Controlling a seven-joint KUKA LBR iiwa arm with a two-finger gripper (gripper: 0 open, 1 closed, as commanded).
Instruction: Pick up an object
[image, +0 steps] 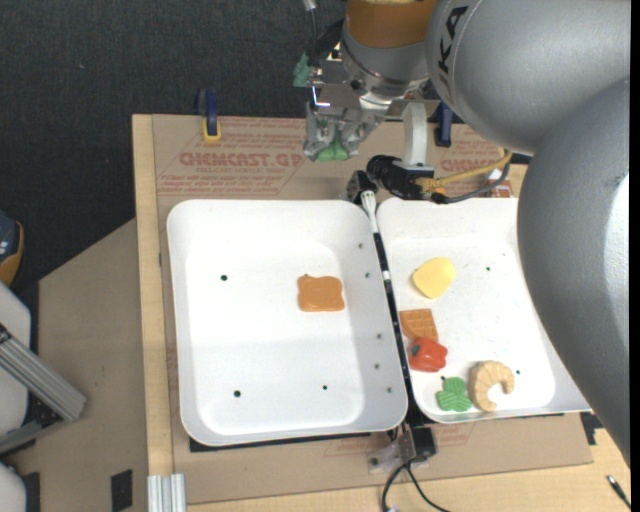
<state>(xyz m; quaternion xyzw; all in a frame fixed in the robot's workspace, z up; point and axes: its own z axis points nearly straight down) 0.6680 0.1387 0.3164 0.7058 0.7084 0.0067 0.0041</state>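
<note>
My gripper hangs high over the far rim of the left bin, above the cardboard behind it. A small greenish patch shows at its tip, and I cannot make out what it is. An orange-brown flat piece lies alone near the middle of the left bin. The right bin holds a yellow lump, an orange-brown square, a red pepper-like piece, a green piece and a beige croissant shape.
The grey arm covers the upper right of the view and part of the right bin. Blue clamps stand on the cardboard behind the bins. A ridge divides the two bins.
</note>
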